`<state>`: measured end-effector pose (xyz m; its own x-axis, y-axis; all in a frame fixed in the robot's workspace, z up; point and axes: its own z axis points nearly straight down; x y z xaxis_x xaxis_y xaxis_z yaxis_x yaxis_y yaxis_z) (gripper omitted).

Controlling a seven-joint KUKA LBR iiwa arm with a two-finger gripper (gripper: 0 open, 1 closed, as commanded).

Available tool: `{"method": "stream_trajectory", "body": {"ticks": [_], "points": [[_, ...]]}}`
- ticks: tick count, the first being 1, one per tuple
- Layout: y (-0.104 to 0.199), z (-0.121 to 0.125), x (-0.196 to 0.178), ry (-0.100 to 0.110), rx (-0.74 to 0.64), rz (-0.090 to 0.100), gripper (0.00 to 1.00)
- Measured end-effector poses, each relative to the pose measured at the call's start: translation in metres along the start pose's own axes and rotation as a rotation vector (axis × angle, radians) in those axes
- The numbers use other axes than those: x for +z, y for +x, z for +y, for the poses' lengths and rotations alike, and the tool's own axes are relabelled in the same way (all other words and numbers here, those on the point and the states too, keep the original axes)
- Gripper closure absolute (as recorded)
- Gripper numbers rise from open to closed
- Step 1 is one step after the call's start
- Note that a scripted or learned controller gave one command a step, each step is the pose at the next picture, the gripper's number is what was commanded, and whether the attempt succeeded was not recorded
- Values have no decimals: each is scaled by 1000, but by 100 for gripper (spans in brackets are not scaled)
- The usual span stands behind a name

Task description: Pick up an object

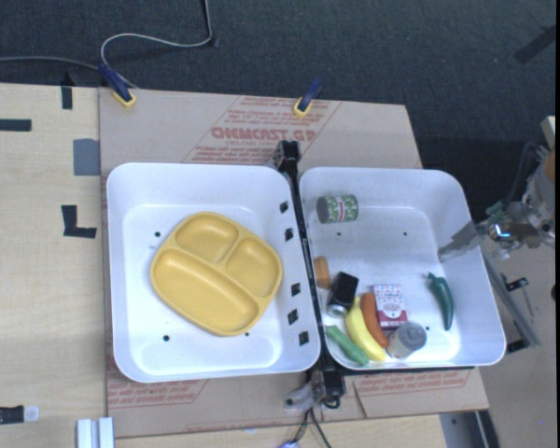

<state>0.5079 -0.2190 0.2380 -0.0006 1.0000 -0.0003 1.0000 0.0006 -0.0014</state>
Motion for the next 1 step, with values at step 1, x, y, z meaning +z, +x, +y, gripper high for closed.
{"method": "stream_trajectory", "body": {"ticks": [1], "points": [[25, 37, 150, -3, -1, 1, 0]]}}
